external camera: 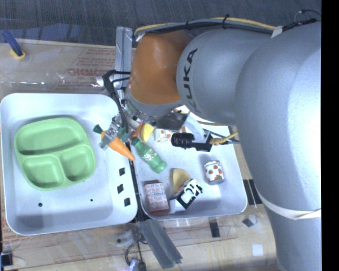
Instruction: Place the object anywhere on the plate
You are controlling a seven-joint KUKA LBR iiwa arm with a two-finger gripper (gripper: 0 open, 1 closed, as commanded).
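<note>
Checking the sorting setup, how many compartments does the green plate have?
3: one long compartment across the far side of the green plate, and two smaller ones nearer the camera, left and right.

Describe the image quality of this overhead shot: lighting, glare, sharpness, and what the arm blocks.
Camera view: soft, even light, with only faint shadows inside the left bin; mild glare on the grey arm; the green plate reads clearly, while the small items around the carrot are slightly soft; the arm covers much of the right bin.
</note>
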